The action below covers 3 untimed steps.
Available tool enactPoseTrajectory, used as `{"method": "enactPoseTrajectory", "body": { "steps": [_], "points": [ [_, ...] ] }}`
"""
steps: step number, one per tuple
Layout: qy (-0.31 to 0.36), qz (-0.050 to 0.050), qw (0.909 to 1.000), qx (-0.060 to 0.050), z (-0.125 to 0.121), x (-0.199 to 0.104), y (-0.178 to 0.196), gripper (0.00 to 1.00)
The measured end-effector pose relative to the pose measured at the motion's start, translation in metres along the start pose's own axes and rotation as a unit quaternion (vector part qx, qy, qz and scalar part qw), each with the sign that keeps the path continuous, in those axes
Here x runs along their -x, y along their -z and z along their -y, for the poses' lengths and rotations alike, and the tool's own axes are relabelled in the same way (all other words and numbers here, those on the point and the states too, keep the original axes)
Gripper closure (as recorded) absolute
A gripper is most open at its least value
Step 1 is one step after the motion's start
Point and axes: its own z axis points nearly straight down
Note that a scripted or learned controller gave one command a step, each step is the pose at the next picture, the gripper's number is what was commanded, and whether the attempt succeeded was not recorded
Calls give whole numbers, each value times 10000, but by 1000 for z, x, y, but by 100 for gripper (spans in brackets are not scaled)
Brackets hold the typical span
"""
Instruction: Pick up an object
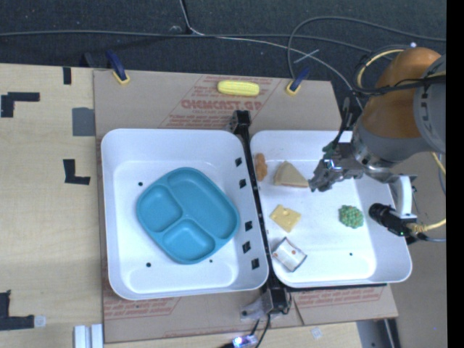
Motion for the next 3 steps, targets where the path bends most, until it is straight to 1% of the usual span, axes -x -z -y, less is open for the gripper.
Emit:
{"method": "enactPoseTrajectory", "body": {
  "steps": [1,2,3],
  "points": [
    [22,-7,10000,-20,5,-54,-8,100],
    [31,-12,10000,-20,21,-110,2,100],
    [29,-9,10000,-23,36,-159,10,100]
  ]
}}
